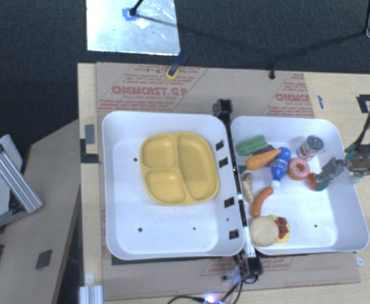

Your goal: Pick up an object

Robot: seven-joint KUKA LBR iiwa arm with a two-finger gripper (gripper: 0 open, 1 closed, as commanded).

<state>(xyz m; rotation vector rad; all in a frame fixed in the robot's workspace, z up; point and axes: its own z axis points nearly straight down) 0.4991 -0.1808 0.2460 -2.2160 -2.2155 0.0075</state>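
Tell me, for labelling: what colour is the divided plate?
Yellow; the divided plate shows in the camera view.

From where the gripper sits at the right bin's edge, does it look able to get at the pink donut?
Probably yes. The gripper hangs just right of the pink donut, with bare bin floor between them. The can and blue bottle crowd the donut's far sides, so closing cleanly may be tight.

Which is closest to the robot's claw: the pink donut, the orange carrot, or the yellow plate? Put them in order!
Counting from the claw at the right bin's right edge:
1. Pink donut, just left of the claw.
2. Orange carrot, further left, near the bin's left side.
3. Yellow plate, way over in the left bin.
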